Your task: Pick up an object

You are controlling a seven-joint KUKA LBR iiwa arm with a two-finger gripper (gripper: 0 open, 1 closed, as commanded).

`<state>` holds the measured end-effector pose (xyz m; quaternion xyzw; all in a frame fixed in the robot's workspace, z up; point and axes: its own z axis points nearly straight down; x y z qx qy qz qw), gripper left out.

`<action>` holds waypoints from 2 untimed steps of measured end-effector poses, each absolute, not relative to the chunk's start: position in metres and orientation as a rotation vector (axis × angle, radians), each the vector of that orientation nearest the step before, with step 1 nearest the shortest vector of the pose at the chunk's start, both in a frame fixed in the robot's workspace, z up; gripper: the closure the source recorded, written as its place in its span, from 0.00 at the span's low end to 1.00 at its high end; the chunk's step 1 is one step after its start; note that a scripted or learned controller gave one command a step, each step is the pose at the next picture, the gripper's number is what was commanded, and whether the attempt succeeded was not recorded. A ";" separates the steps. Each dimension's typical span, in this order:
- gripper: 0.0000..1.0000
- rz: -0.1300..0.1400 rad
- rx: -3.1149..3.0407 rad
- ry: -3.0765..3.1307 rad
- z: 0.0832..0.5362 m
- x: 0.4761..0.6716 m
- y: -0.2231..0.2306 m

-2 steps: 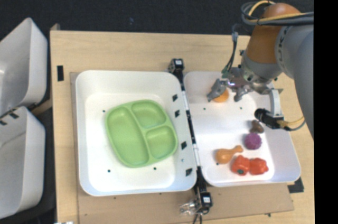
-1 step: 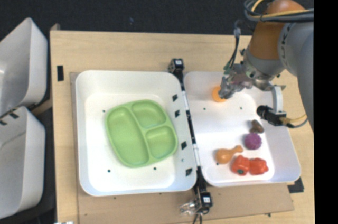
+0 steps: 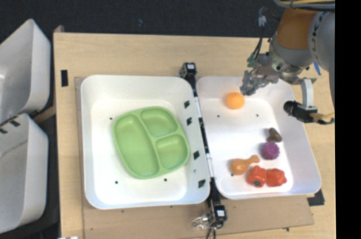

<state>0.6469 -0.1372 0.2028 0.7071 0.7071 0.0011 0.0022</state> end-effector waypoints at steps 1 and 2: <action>1.00 0.005 2.215 2.218 0.257 0.648 -0.139; 1.00 -0.001 2.217 2.225 0.248 0.636 -0.091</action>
